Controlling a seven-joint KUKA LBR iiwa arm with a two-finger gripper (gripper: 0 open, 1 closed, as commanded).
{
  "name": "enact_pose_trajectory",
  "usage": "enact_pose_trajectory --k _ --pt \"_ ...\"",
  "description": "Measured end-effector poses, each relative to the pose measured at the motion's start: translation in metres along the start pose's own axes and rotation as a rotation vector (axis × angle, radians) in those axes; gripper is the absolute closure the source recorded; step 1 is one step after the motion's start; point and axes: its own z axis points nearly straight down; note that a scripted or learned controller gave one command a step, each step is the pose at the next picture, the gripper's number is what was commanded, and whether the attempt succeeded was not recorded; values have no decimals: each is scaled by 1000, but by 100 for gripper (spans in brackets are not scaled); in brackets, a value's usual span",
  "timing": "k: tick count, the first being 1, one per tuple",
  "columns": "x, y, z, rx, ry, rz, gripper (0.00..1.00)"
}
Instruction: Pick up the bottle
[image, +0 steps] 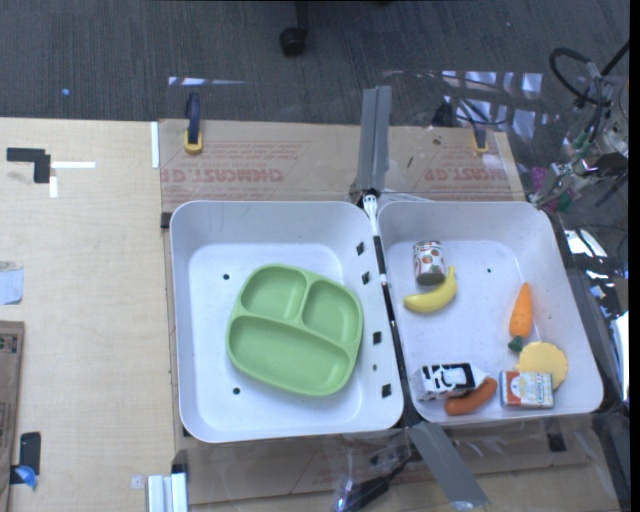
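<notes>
Camera view puts the small white bottle with a black label (446, 377) lying in the right white bin (497, 262), touching a red sausage (470, 397). The hand's state I cannot tell. Best to descend vertically, straddling the bottle's narrow width, avoiding the sausage.

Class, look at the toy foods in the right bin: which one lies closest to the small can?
The yellow banana. It lies just below the can, nearly touching it, while the carrot and sausage lie well away.
</notes>
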Motion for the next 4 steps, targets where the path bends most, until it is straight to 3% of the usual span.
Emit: enact_pose_trajectory --k 4 --pt "0 3 -34 0 -9 -14 100"
